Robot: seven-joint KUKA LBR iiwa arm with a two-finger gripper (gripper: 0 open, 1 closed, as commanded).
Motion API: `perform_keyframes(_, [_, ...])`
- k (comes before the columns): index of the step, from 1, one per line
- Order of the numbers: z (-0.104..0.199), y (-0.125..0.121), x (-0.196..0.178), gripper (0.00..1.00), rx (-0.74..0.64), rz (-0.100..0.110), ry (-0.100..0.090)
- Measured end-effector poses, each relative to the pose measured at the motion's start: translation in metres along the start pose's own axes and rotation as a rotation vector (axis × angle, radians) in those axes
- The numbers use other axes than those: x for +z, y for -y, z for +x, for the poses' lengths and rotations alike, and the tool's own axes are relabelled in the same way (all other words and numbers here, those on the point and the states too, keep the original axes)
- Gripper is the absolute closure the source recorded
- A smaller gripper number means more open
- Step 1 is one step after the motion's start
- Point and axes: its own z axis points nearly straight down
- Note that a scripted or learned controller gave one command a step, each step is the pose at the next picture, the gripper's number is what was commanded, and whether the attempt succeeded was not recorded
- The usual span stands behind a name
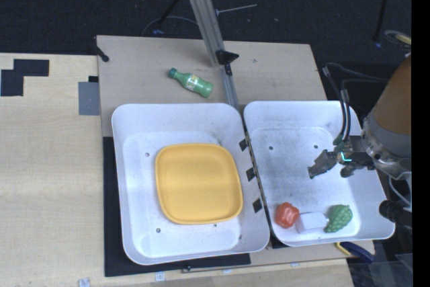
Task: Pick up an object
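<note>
The gripper (331, 165), fingers spread and holding nothing, hangs over the right bin (295, 119); it should drop straight onto the green toy (338, 218) in the near-right corner.

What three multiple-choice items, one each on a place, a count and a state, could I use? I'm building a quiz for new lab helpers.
1. Where does the green bottle lie?
A. In the left bin
B. On the bench behind the bins
C. On the yellow plate

2. How many things lie in the right bin?
A. Three
B. One
C. Five

3. What is the claw doing?
A. Gripping the yellow plate
B. Lifting the green bottle
C. Hanging over the right bin with nothing between its fingers

Answers: 1 B, the bottle rests on bare bench beyond the bin rims. 2 A, a red item, a white block and a green item sit along its near edge. 3 C, the claw is above the bin floor, apart from all three.
</note>
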Motion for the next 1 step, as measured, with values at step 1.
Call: perform_keyframes(1, [0.0, 0.0, 0.0, 0.0, 0.0, 0.0, 0.0])
